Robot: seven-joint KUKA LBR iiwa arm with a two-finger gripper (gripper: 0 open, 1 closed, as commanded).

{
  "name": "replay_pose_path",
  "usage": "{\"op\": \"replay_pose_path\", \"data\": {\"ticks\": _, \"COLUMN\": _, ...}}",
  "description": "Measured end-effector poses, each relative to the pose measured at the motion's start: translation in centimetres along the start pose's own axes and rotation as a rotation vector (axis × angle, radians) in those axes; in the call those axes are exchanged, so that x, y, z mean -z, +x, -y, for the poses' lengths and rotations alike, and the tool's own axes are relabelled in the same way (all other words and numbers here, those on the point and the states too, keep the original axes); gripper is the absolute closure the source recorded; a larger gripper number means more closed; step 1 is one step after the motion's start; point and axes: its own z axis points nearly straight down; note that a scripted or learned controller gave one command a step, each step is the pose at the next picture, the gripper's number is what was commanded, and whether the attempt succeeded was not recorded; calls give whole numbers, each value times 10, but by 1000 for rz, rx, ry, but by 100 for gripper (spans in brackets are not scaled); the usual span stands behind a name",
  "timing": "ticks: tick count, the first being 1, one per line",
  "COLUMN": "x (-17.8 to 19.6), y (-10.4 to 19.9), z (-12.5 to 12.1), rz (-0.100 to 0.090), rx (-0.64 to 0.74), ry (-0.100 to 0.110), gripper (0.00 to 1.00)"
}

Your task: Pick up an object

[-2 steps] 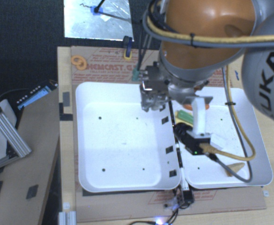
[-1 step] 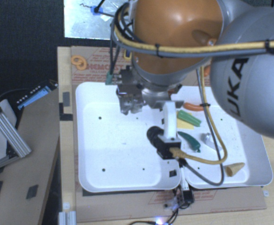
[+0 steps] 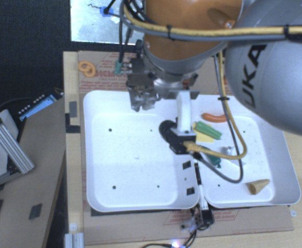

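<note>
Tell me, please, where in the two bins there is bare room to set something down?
The left bin has a wide bare floor from its left wall toward the divider. The right bin is crowded near the divider by the green object, orange object and cables; bare floor remains around the tan cone.

Bins (image 3: 135, 159): smooth white plastic, slight sheen
Orange band (image 3: 192, 9): glossy, smooth
Arm housing (image 3: 274, 76): grey, satin
Surface (image 3: 47, 154): matt, wood-like board
Cone (image 3: 258, 186): tan, matt

Bench surroundings seen from above
Brown cardboard sheet (image 3: 103, 66) on a tan bench (image 3: 37, 154), dark wall (image 3: 21, 35), aluminium rail (image 3: 9, 143) at left
</note>
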Motion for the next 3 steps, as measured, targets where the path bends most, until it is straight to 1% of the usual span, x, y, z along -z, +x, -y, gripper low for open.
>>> {"op": "replay_pose_path", "data": {"ticks": 1, "x": -16, "y": -1, "z": 30, "rz": 2, "rx": 4, "ry": 6, "gripper": 100}}
{"op": "replay_pose_path", "data": {"ticks": 2, "x": -4, "y": 0, "z": 20, "rz": 0, "rx": 1, "ry": 1, "gripper": 100}}
{"op": "replay_pose_path", "data": {"ticks": 3, "x": 10, "y": 0, "z": -1, "rz": 0, "rx": 0, "ry": 0, "gripper": 100}}
